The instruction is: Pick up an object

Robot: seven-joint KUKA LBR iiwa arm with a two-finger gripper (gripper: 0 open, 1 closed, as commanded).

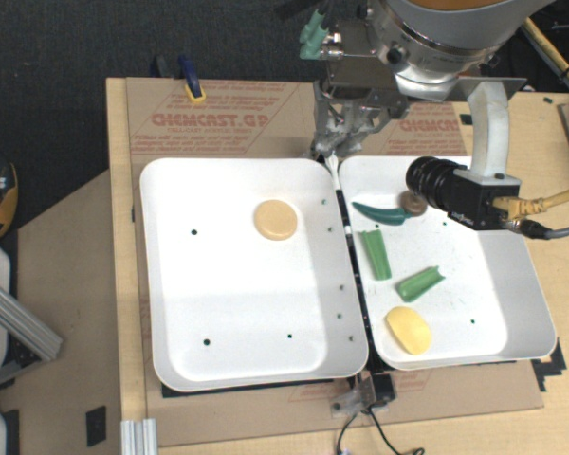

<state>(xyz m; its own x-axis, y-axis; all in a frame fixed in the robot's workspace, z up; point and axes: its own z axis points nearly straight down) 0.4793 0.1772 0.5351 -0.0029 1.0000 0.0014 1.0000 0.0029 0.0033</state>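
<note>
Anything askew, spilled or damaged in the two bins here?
Nothing stands out. The round tan disc lies flat in the left bin; the two green blocks, dark green curved piece and yellow piece lie inside the right bin.

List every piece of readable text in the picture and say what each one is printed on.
"CHEMCAST GP": red print on the brown sheet under the bins, left of the arm; the last letters are blurred, so that reading is uncertain.
"CHEMCAST": the same red print again on the sheet right of the hand, partly hidden by the arm.
Smaller red lines under both: too blurred to read.
</note>
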